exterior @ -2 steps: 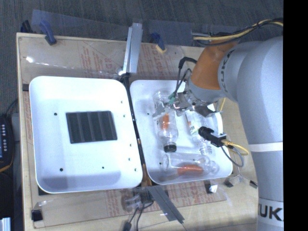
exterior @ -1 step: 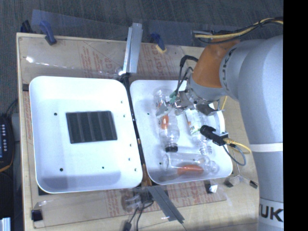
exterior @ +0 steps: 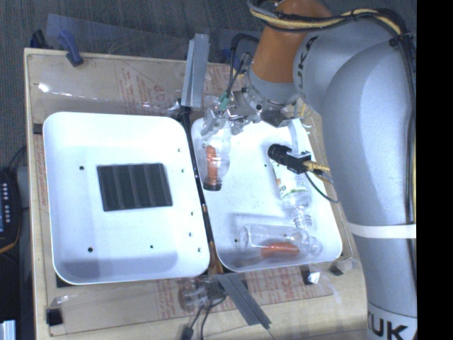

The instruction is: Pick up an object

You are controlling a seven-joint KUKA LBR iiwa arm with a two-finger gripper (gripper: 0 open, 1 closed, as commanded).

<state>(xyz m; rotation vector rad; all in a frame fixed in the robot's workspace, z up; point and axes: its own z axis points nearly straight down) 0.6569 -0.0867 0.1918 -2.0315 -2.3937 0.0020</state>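
Observation:
My gripper [exterior: 221, 122] is low over the far left corner of the right bin [exterior: 248, 142], under the orange wrist band. A clear bottle with an orange insert and a dark cap [exterior: 212, 163] lies along that bin's left wall, its far end right at the gripper. Whether the gripper grips it is hidden by glare and clear plastic. A second clear bottle with a black cap [exterior: 291, 187] lies at the right side of the bin. A third clear bottle with an orange piece inside [exterior: 277, 244] lies along the near wall.
The left bin [exterior: 71, 190] holds a dark ribbed grate [exterior: 134, 186] at its middle. The arm's grey body [exterior: 375, 154] covers the right side of the bench. Metal brackets stand at the far [exterior: 195, 69] and near [exterior: 241, 303] ends of the gap between the bins.

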